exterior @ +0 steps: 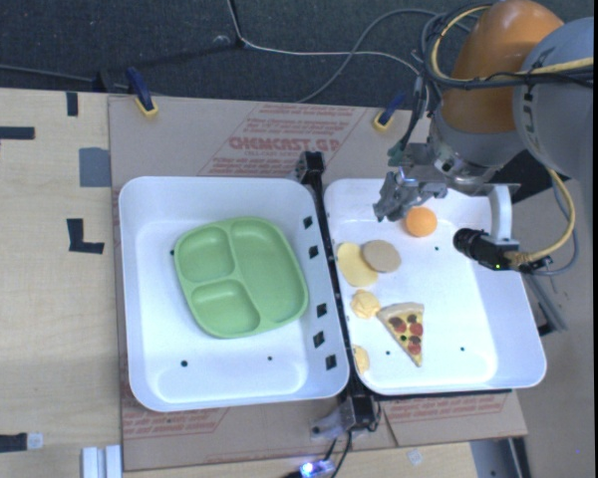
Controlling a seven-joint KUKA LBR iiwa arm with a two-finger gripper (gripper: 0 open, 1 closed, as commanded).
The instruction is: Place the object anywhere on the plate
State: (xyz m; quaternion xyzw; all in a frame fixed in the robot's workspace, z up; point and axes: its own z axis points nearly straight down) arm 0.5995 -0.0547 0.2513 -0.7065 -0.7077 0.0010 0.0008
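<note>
Just right of the hand [397, 199], orange ball [420, 222]; finger state unclear

Light even and fairly bright, from overhead, slightly cool. White bins [140, 297] close to overexposed; their walls lose detail along the near rims, with soft glare on the right bin's floor [458, 297]. Shadows short and soft-edged: a faint one beneath the green plate [241, 277], a darker patch under the arm's wrist [448, 157] on the far corner of the right bin. Orange band [498, 63] carries a broad, dull highlight. Dark cloth behind the bench [100, 18] goes grainy and nearly black. Overall focus soft, low resolution; printing on the cardboard [279, 142] barely readable. Small food pieces lack crisp edges.
</note>
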